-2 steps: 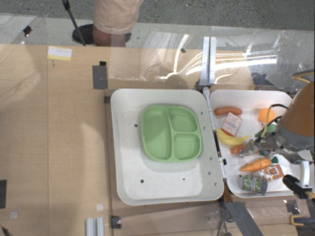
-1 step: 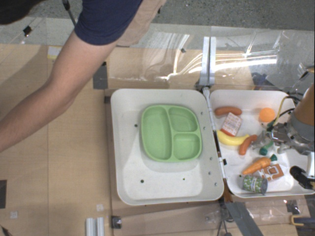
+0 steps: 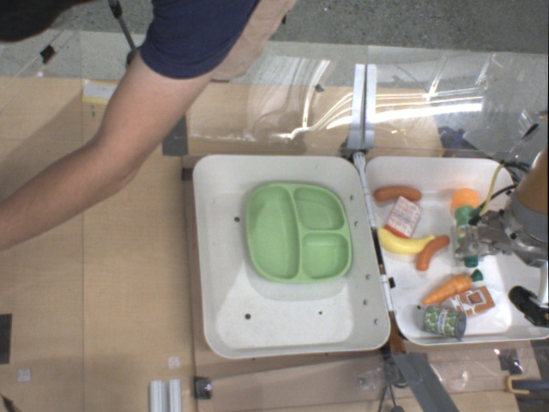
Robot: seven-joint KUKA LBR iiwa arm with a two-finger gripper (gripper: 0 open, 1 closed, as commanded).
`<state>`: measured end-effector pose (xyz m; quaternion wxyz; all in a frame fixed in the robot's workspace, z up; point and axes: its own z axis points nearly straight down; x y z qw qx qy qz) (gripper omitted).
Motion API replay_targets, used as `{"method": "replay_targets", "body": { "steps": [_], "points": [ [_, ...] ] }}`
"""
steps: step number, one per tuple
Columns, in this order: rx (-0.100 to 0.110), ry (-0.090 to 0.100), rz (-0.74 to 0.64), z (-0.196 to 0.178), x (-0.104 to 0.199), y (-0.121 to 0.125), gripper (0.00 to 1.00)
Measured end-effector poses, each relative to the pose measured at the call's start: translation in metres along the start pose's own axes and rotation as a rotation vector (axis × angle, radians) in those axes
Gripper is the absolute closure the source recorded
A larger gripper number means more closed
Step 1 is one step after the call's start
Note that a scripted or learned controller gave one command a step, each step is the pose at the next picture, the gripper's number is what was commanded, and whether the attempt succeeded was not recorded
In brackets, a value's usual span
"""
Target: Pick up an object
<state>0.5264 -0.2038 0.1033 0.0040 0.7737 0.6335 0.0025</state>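
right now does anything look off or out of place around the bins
Yes: a person's bare arm stretches across the bench left of the bin with the green tray, an odd thing in a robot's workspace. In the right bin, the can lies on its side.

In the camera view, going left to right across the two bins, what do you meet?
Green divided plate in the left bin → banana → carrot → pincer of the arm, over the right bin.

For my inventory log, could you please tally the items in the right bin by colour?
Red or red-and-white: 3, sausage, packet, second sausage
Orange: 2, round fruit, carrot
Yellow: 1, banana
Green: 1, can
Brown: 1, small box
Total: 8
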Motion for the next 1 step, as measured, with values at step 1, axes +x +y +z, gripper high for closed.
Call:
{"method": "replay_targets", "body": {
  "steps": [1],
  "points": [
    [0.002, 0.0, -0.154, -0.0792, 0.0456, 0.0595, 1.0]
  ]
}}
